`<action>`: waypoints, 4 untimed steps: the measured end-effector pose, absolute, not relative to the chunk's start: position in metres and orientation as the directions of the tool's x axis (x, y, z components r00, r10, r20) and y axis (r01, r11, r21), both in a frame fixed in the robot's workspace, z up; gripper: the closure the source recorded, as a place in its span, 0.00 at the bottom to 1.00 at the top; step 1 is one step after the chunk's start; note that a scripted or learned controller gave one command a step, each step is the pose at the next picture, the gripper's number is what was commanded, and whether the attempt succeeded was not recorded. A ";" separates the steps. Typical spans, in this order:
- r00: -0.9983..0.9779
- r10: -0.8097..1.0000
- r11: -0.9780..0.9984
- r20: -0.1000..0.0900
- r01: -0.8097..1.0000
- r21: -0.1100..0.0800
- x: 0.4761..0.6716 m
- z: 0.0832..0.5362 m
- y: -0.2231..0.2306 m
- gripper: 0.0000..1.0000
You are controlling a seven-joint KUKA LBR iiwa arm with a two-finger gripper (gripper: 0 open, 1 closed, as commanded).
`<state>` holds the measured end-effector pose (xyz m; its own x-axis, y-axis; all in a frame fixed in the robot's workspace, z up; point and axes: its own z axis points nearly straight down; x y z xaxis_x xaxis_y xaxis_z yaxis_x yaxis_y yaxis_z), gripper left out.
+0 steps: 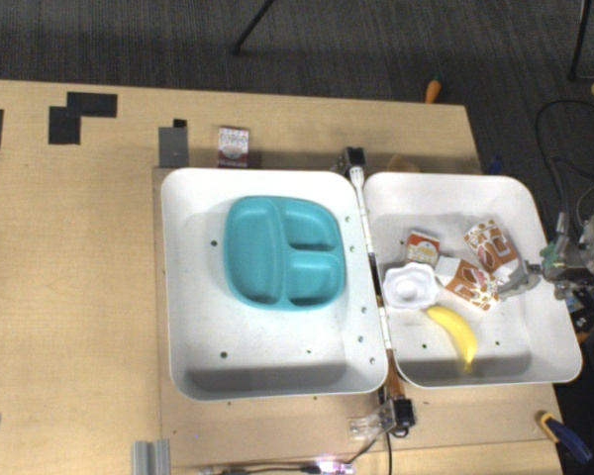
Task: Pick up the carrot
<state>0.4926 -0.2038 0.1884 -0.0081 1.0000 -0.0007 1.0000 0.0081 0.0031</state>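
- At the right bin's [546, 216] right rim I see my claw [523, 281]; I cannot tell how far open it is or whether it has hold of anything.
- Inside that bin lie a banana [455, 331], a white cup [408, 287] and printed packets [491, 243].
- I cannot tell where the carrot is.

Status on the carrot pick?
Gripper at right bin's right side, beside a packet. Carrot unconfirmed: small orange item by cup may be it. Packet lies between it and gripper.
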 end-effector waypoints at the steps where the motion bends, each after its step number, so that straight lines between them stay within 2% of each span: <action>1: -0.015 1.000 0.015 -0.003 1.000 0.010 0.495 0.200 -0.203 1.00; 2: 0.407 0.914 -0.407 0.000 0.914 0.006 0.489 0.195 -0.206 1.00; 3: 0.679 0.734 -0.679 0.002 0.734 0.003 0.489 0.224 -0.196 1.00; 4: 0.940 0.340 -0.940 0.002 0.340 0.001 0.489 0.261 -0.194 1.00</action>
